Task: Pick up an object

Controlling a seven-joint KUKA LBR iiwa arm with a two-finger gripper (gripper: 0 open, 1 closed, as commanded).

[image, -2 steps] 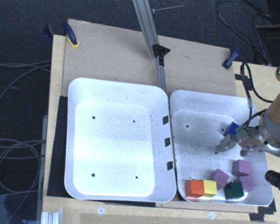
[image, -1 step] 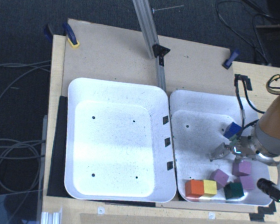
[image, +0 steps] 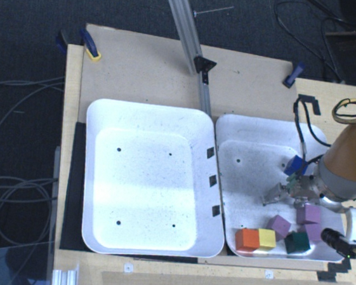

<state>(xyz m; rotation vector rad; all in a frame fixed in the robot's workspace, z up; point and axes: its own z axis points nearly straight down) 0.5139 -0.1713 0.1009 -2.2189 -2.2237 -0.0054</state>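
Gripper [image: 280, 196] hovering low in the right bin [image: 248, 146], jaws spread open and gripping nothing.

The arm [image: 352, 158] is reaching in from the right, its 2 fingers [image: 271, 196] splayed apart over bare bin floor. Just right of the jaws, 2 purple blocks [image: 310, 214] are lying close by, with a third, paler purple block [image: 281, 223] just below them. Further below, toward the bin's near wall, an orange block [image: 248, 239], a yellow block [image: 267, 237] and a dark green block [image: 296, 242] are sitting in a row. The left bin [image: 142, 179] is lying well off to the jaws' left.
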